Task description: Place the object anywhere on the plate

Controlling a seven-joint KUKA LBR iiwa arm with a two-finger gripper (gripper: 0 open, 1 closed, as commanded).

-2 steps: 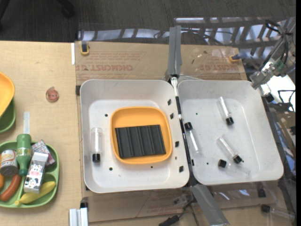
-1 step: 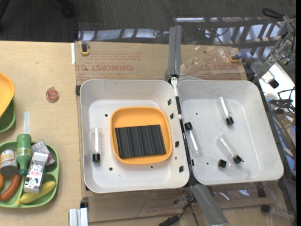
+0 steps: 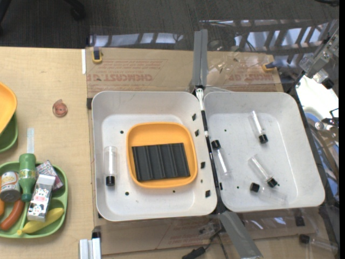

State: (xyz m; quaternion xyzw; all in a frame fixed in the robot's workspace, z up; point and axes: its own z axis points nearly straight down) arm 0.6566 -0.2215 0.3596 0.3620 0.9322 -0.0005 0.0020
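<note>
Nearest, at the lower left of the tan worktop (image 3: 48, 80), sits a green tray (image 3: 63, 198) of toy food: a green bottle (image 3: 26, 176) standing among a small can (image 3: 8, 182), a white carton (image 3: 38, 199), a red sausage (image 3: 11, 216) and a yellow banana (image 3: 42, 224). Farther up the left edge is part of an orange bowl (image 3: 5, 111) nested in a green one, with a small pink round thing (image 3: 60, 108) lying apart from it on the bare wood. Two white bins stand side by side on brown cardboard (image 3: 140, 74). In the left bin (image 3: 116, 201) an orange plate (image 3: 161, 131) lies near the middle, and a black ribbed slab (image 3: 160, 162) rests flat on it, inside the rim (it covers most of the plate's floor). Just left of the plate, apart from it, a clear tube with a black cap (image 3: 110, 165) lies on the bin floor, cap towards the camera. The right bin (image 3: 294, 190) holds three more capped tubes: one (image 3: 257, 127) near the back, one (image 3: 263, 171) towards the front, and one (image 3: 220, 156) along the left wall, plus a loose black cap (image 3: 254, 187) beside the front tube. Pale grey machinery (image 3: 322, 57) juts in at the upper right, above the bins; whether the hand is released or clenched I cannot tell.
</note>
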